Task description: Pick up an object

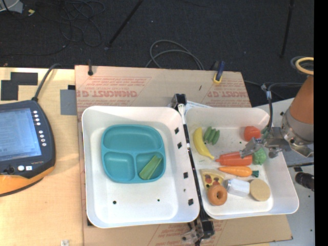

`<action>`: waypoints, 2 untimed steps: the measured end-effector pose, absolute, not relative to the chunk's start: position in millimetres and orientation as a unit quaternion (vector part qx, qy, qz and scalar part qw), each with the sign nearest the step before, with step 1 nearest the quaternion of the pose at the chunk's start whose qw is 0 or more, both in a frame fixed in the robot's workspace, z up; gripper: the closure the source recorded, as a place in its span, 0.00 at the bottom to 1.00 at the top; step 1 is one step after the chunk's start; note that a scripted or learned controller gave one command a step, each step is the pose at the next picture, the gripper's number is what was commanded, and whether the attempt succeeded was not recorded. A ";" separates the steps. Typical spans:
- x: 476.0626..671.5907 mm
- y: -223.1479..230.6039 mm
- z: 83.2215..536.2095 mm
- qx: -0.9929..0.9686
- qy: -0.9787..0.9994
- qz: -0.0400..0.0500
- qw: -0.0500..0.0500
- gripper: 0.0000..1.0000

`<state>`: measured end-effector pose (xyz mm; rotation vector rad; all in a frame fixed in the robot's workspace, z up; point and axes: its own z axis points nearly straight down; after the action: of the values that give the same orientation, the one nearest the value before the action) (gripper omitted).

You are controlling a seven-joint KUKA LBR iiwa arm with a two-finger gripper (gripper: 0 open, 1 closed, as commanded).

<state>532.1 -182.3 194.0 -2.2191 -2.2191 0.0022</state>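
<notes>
- The grey gripper [254,148] reaches in from the right, low over the right bin [287,201], near a green broccoli-like toy [260,156] and a red toy [251,132].
- Whether it is spread or pinching cannot be made out.
- Below it lie two carrots [237,165], a doughnut [218,195], a banana [200,143] and a tan disc [260,190].
- The left bin [97,209] holds a teal divided plate [133,152] with a green piece [150,167] in its lower-right compartment.
</notes>
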 end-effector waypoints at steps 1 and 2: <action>489.5 -121.7 84.3 -0.707 -0.707 0.000 0.002 0.00; 521.4 -91.2 89.4 -0.707 -0.708 0.001 -0.002 0.00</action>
<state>521.4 -91.2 89.4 -2.2227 -2.2258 0.0019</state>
